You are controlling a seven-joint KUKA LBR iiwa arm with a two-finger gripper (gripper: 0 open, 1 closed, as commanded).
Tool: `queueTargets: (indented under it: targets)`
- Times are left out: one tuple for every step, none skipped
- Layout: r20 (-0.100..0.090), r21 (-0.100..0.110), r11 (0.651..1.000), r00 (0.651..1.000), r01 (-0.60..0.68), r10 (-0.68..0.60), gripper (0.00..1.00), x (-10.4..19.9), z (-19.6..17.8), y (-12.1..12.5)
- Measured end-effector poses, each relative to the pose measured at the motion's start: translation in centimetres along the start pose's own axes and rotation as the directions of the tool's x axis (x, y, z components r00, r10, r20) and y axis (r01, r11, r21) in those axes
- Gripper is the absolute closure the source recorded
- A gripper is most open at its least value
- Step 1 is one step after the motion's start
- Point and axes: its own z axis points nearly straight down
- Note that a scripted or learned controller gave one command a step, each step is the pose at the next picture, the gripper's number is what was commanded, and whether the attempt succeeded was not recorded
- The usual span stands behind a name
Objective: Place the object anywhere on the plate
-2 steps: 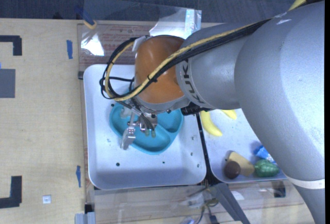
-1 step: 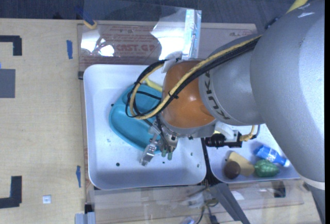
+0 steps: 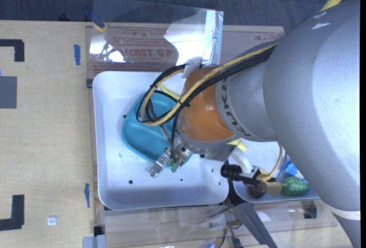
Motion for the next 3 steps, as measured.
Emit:
queueTargets:
  targets:
    - [-0.009,0.012,1.000,1.000,0.001,-0.001,1.00,0.2,-0.7,-0.2]
    - [0.003,0.000,0.959,0.959,0.282,-0.282,1.00,-1.8,-0.3,-1.8]
    - [0.004,0.019,0.992,0.992,0.124,-0.124,1.00,-0.1,-0.1,1.0]
